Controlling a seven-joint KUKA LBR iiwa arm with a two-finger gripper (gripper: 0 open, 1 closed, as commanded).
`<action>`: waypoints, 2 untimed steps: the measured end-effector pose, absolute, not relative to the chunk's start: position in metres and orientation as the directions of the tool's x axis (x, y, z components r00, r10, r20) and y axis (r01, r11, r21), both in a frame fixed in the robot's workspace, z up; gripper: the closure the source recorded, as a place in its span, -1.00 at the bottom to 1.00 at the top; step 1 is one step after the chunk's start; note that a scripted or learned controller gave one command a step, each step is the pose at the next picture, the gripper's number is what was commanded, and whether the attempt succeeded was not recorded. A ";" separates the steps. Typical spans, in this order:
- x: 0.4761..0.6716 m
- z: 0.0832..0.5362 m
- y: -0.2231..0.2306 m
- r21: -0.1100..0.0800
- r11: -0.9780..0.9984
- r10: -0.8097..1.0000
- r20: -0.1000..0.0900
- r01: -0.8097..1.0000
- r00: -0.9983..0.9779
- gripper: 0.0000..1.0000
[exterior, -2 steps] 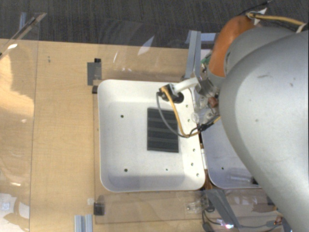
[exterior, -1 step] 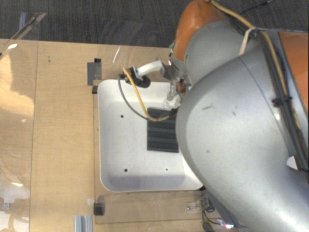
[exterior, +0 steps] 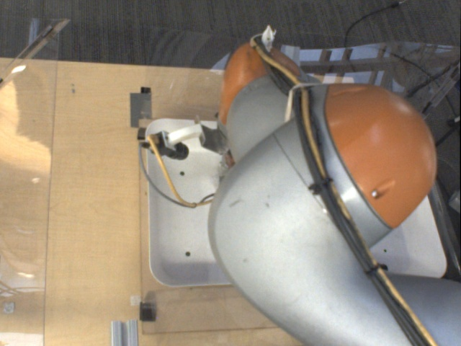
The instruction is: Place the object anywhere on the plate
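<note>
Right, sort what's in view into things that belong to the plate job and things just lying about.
Job: arm, reaching over the white bin and covering much of it.
Lying about: dark bracket by the bin's upper-left corner; black block by its lower-left corner; black cable on the carpet.

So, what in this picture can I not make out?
- Camera view: the arm covers most of the left bin and the right bin, so their contents cannot be told.
- Camera view: the gripper sits half behind the arm; open or shut cannot be told.
</note>
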State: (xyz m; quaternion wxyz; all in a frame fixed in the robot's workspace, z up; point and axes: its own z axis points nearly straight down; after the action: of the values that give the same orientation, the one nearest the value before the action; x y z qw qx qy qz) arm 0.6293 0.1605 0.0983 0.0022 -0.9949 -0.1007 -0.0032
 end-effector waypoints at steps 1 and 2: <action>0.649 0.156 0.236 -0.003 -0.975 0.220 0.007 0.220 0.975 1.00; 0.567 0.090 0.235 0.003 -0.741 0.671 0.007 0.671 0.741 1.00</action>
State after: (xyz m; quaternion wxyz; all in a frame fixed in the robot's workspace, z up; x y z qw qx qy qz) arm 0.5670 0.2348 0.0898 -0.0001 -0.9330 -0.3598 -0.0036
